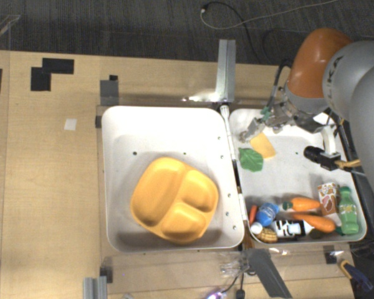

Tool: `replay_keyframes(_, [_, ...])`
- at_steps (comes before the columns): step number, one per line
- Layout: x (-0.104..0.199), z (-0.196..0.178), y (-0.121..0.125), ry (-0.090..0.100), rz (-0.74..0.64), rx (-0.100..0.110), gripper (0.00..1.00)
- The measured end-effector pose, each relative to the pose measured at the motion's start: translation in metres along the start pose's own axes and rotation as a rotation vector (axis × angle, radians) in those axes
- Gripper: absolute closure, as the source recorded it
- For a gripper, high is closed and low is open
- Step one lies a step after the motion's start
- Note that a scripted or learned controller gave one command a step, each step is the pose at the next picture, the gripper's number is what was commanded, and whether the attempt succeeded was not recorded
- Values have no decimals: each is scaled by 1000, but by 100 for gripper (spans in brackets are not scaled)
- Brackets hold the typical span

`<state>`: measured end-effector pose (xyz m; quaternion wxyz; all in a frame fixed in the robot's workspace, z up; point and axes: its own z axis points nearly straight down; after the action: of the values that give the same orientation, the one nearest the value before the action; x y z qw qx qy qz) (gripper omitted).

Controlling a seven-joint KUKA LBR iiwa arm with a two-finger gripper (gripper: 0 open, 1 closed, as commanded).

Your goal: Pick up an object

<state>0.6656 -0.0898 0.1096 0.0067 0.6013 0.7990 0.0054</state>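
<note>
So the end effector (257, 126) sits at the far end of the right bin (355, 195), can't tell its finger state. The yellow wedge (263, 146) lies just beside it, toward the near side, green lump (251, 160) next along.

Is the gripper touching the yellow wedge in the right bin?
Cannot tell. In the camera view the gripper sits right at the yellow wedge's upper edge.
</note>
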Motion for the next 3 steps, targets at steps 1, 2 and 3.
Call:
replay_keyframes(1, [93,-124,25,3,-84,6,0])
replay_keyframes(2, [60,-83,-37,4,-156,11,0])
replay_keyframes(3, [54,-78,-17,3,-192,8,0])
